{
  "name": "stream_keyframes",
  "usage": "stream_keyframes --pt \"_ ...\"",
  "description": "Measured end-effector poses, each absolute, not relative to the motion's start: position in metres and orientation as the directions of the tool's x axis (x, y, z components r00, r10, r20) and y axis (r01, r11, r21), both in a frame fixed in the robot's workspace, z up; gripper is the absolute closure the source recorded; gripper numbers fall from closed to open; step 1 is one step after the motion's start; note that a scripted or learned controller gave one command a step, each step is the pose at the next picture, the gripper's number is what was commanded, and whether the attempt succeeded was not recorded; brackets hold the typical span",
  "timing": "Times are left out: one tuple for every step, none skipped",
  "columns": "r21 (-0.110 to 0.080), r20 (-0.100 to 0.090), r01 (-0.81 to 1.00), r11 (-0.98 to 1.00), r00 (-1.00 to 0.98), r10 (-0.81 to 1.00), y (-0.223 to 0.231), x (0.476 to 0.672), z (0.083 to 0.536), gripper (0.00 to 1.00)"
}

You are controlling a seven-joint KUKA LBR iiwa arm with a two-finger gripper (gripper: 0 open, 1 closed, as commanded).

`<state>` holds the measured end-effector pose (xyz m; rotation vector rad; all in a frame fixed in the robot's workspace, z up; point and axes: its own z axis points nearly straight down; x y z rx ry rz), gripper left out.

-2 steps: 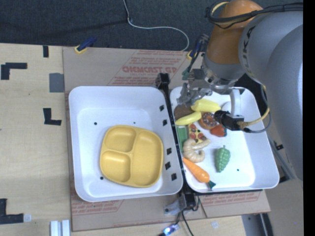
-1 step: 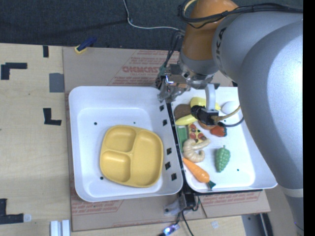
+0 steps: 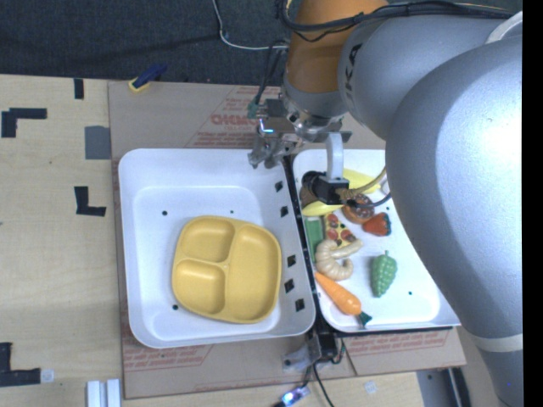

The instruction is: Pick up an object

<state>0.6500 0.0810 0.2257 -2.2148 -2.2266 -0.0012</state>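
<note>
Carrot [image 3: 339, 295]: orange, lying at a slant in the right bin [image 3: 422, 310], just past the yellow plate's [image 3: 227, 268] near right corner.
Grapes [image 3: 383, 275]: green bunch, right of the plate, beyond the carrot.
Pale curved piece [image 3: 334, 266]: right of the plate, touching the carrot's upper end.
Pizza slice [image 3: 341, 232]: right of the plate's far corner.
Red piece [image 3: 377, 224]: farther right of the plate than the slice.
Gripper [image 3: 270, 149]: above the far rim, beyond the plate's far right corner, clear of all the food.
Jaws: cannot tell whether spread or pressed together.
Yellow plate: three compartments, centred in the left bin [image 3: 129, 227].
</note>
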Motion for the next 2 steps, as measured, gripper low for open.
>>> stream_keyframes --pt "0.0 0.0 1.0 0.002 -0.002 1.0 0.085 0.66 0.234 1.0" --pt "-0.003 -0.002 1.0 0.001 -0.001 1.0 0.078 0.66 0.214 1.0"
